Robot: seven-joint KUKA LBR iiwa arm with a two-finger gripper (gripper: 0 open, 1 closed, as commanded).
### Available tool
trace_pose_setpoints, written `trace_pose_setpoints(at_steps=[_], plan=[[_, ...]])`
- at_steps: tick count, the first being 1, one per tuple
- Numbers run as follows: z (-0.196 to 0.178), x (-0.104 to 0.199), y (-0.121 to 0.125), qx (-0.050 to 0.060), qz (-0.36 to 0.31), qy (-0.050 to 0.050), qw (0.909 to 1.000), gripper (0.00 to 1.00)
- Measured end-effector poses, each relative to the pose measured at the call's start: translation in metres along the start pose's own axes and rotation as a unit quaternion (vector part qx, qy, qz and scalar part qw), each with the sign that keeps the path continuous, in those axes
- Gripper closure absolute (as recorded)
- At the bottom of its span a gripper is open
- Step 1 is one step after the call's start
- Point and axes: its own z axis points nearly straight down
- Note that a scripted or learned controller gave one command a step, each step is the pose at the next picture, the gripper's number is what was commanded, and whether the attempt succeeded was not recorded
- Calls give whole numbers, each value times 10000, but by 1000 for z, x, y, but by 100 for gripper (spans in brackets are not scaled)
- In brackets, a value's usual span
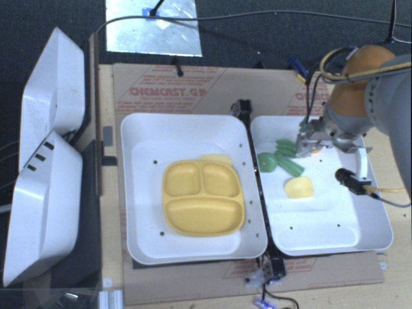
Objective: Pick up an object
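Note:
In the right bin (335, 234), green pieces (282, 159) lie near the left wall: a rounded one and longer pods. A pale yellow lump (299, 187) rests just below them. My gripper (308, 145) hangs low over the upper part of the right bin, right beside the upper green pod. In the left bin (145, 237) a yellow divided plate (203, 196) lies flat.
A black divider (255, 172) runs between the two bins. White housings (48, 153) stand at the far left beyond the bench. A shiny metal sheet (153, 18) lies at the back. The lower right bin floor has free room.

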Motion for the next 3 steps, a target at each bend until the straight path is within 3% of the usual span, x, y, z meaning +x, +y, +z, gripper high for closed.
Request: trace_pose_setpoints(at_steps=[2,3], plan=[[-111,-12,-11,-8,2,-2,10000,100],[-135,-13,-10,1,-2,0,10000,100]])
